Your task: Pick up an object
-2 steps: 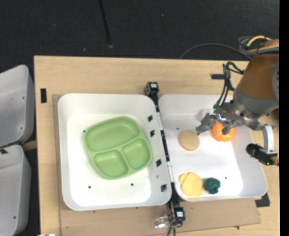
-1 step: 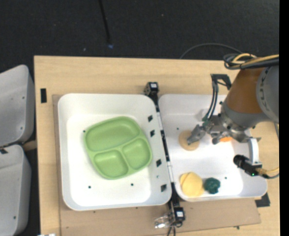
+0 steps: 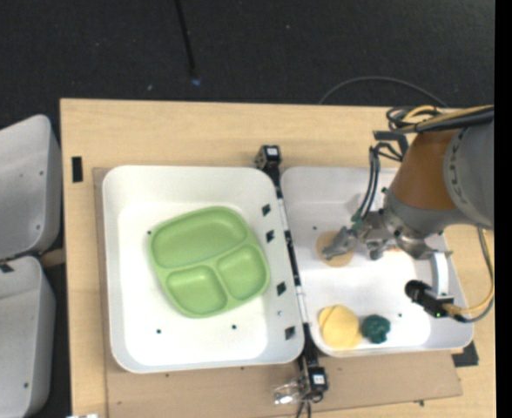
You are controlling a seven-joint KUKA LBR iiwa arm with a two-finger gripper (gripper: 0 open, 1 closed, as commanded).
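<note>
Camera view: the gripper (image 3: 337, 249) sat low in the right bin (image 3: 326, 190), directly over a small tan object (image 3: 340, 252) near the bin's middle-left. The fingers' state couldn't be told; grey hardware covered the contact zone. Best bet for the step: centre the fingers on the tan piece, get down to the bin floor, close fully, then lift straight. The piece looked flat, so slipping out was likely.

Pose: the arm came in from the right, orange band (image 3: 423, 168) above the wrist, tool slanted down-left. A yellow object (image 3: 337, 326) and a dark green object (image 3: 375, 327) lay touching by the near wall, apart from the gripper. A green divided plate (image 3: 208, 260) sat in the left bin (image 3: 134, 338).
</note>
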